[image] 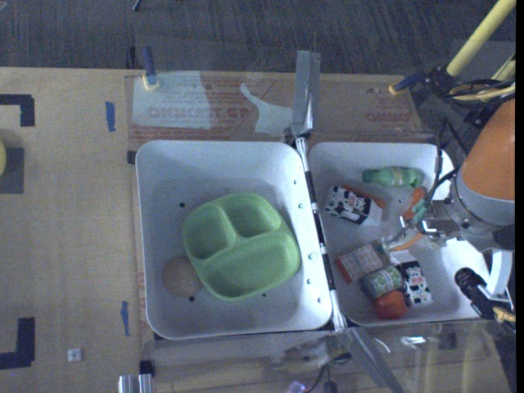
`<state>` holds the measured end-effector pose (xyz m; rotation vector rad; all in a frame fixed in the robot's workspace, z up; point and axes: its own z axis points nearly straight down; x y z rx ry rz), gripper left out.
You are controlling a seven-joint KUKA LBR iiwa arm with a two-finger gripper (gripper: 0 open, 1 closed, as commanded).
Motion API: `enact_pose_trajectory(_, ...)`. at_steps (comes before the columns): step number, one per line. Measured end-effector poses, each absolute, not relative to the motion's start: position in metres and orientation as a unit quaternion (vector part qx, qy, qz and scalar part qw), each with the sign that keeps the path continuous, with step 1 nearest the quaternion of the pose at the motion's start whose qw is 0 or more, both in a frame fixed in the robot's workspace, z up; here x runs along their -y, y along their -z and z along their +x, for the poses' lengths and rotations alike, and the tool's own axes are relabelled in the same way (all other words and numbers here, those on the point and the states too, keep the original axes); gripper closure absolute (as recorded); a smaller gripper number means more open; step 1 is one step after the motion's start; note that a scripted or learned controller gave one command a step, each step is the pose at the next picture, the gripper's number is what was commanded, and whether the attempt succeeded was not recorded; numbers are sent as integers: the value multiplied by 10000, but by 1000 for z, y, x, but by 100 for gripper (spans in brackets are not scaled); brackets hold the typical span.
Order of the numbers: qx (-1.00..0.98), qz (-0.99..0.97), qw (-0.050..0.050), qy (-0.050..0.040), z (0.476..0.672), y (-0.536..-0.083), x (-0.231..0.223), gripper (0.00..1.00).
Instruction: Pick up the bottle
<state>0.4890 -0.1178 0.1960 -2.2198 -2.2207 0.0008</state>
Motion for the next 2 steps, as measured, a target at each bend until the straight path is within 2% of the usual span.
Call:
enact_pose_trajectory(1,6568,-7540,-9,5,554,-222,128,0)
enact_pose_trajectory(2,6249,-7807,0,-4,637,-106,119,0)
